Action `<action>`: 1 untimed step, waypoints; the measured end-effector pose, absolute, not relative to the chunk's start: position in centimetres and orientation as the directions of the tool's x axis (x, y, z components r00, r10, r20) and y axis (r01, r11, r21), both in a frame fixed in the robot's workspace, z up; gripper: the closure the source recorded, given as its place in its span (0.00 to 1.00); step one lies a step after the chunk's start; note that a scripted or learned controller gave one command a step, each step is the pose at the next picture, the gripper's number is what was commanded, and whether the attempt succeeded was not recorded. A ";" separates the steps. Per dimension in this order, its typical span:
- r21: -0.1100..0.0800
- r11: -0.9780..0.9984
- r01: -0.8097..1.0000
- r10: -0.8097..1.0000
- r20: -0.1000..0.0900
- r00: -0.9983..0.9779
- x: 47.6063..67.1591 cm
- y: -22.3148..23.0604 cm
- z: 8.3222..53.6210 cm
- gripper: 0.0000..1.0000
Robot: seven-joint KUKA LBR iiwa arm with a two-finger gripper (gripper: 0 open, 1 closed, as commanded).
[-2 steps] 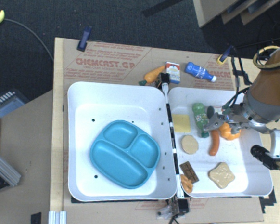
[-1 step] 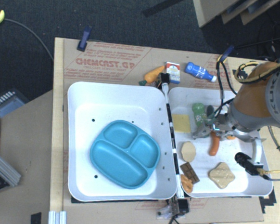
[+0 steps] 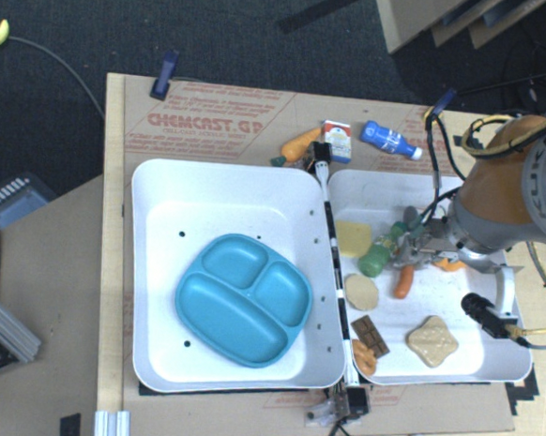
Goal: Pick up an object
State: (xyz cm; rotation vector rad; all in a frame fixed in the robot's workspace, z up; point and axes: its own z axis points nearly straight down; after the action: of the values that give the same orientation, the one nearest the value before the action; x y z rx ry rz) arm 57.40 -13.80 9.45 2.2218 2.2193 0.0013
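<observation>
Grey KUKA arm (image 3: 540, 177) with orange wrist band enters from the right, bent downward over the right white bin (image 3: 487, 370). Two-finger gripper (image 3: 410, 244) low above bin's upper-middle area.

Sky-blue divided plate (image 3: 243, 298) in white left bin (image 3: 161, 204); green toy (image 3: 374, 262), orange carrot (image 3: 403, 283), tan cracker (image 3: 432, 341).

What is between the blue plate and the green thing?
In the camera view, the two bins' touching rims and a pale yellow square lie between the blue plate and the green thing.
</observation>
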 end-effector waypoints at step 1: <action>0.002 0.002 1.000 1.000 0.001 -0.002 59.4 -6.8 18.5 1.00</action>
State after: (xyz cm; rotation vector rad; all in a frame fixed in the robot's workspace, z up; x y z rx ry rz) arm 59.42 -6.77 18.53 2.2187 2.2232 0.0031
